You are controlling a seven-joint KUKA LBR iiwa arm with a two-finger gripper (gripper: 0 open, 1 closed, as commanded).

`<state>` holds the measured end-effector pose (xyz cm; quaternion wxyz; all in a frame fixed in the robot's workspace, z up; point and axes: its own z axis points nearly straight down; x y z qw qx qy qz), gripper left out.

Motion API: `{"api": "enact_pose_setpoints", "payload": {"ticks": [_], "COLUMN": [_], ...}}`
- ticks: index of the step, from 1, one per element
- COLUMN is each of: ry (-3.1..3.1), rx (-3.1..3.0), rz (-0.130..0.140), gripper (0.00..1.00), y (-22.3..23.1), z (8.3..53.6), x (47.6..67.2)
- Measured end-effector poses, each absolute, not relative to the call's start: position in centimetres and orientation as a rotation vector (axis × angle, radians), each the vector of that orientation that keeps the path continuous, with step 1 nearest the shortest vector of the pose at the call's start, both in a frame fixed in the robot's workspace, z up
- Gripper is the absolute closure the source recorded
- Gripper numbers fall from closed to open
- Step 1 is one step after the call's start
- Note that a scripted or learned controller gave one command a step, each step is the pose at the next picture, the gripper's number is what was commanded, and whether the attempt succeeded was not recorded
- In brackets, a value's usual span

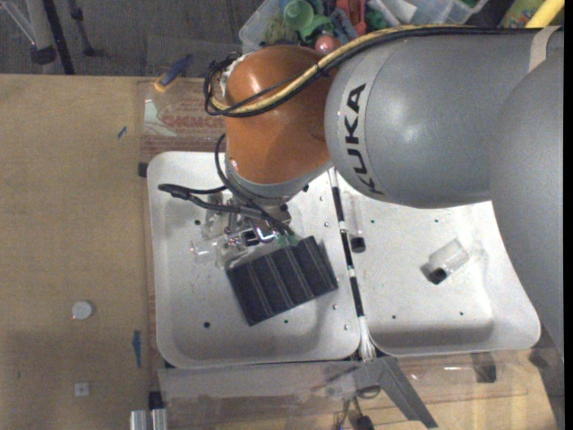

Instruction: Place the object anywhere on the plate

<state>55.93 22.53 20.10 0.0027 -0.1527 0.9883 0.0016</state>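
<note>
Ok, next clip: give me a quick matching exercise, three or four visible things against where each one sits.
Things:
1. black ridged plate
2. small clear block
3. end effector
4. tub of coloured toys

Places:
A. right bin
B. beyond the bins, at the top of the view
C. lying in the left bin
D. over the left bin, at the plate's upper edge

Pairs: 1-C, 2-A, 3-D, 4-B
</note>
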Motion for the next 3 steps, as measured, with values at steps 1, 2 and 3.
{"api": "enact_pose_setpoints", "payload": {"ticks": [1, 2, 3], "ry": [3.089, 3.068, 3.061], "rx": [-0.529, -0.666, -0.66], "rz": [0.005, 0.003, 0.009], "gripper": [1.0, 1.0, 1.0], "y": [22.2, 22.5, 22.6], "z": [16.4, 20.2, 21.4], "x": [66.8, 61.0, 61.2]}}
